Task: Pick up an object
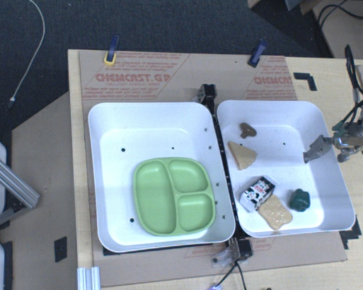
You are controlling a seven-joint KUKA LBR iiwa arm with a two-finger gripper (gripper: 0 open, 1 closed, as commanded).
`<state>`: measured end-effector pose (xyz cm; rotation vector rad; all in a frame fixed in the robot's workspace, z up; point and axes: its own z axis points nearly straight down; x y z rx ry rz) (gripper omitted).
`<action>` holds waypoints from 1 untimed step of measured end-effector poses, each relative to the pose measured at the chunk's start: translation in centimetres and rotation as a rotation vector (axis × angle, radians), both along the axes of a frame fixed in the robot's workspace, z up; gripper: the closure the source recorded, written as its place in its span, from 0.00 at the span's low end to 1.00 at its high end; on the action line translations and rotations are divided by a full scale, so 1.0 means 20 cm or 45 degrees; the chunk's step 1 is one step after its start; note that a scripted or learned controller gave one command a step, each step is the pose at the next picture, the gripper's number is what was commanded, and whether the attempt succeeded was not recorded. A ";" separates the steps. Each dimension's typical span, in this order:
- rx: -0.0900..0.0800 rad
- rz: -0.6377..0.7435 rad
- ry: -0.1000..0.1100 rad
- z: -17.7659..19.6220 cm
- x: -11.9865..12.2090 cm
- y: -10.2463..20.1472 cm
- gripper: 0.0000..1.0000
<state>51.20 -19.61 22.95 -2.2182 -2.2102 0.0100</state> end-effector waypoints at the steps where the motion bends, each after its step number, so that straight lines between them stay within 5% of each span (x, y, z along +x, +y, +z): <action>1: -0.004 0.005 -0.015 0.03 0.01 0.00 0.00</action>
